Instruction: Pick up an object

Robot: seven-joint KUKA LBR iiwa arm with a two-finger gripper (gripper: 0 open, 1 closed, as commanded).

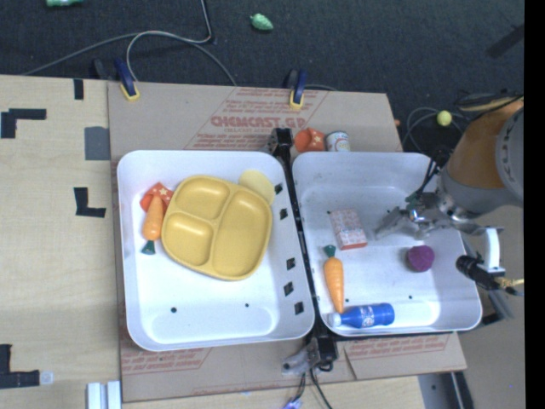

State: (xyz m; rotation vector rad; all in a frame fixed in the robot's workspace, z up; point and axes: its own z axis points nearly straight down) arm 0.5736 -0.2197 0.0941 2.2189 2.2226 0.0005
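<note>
In the right white bin (387,167), a blue plastic bottle (366,316) lies along the near wall at 6 o'clock, an orange toy carrot (334,283) just above it toward 7. Open floor spreads between them and a purple ball (420,258) at 4 o'clock. A small pink-and-white box (347,228) sits mid-bin. My gripper (393,221), reaching in from 3 o'clock, hangs with fingers spread, holding nothing; their tips are hard to make out. The yellow divided plate (215,226) half hides things in the left bin (204,331).
</note>
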